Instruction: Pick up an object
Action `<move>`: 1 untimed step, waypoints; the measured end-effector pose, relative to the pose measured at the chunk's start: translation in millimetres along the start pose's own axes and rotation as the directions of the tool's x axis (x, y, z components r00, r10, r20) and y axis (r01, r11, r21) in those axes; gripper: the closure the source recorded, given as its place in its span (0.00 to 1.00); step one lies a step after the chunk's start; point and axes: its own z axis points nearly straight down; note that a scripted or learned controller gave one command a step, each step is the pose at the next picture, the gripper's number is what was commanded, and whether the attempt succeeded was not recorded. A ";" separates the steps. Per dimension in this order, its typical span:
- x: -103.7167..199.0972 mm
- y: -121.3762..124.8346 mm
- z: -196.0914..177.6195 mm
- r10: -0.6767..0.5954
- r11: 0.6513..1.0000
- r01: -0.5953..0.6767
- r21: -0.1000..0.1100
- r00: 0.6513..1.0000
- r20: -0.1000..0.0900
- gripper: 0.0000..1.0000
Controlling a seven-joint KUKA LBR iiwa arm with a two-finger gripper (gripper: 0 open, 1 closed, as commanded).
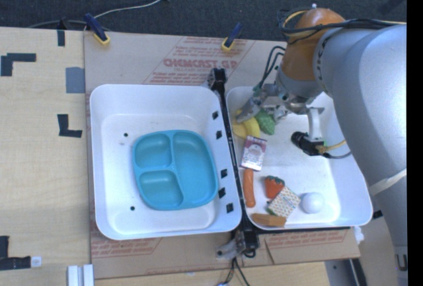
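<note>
- The fingers (254,108) sit low over the green toy (266,123) and yellow toy (242,129); you cannot tell their gap.
- Aim for one toy, toward 6 o'clock.

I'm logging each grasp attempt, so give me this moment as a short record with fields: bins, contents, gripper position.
left bin: holds a blue divided tray
right bin: yellow item, green item, small packet, orange carrot, strawberry, white ball
gripper: low over the right bin's far left corner, by the yellow and green items
grasp: cannot tell
</note>
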 end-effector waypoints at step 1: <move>-0.2 -2.3 -8.1 -0.001 1.000 0.001 0.012 1.000 -0.001 1.00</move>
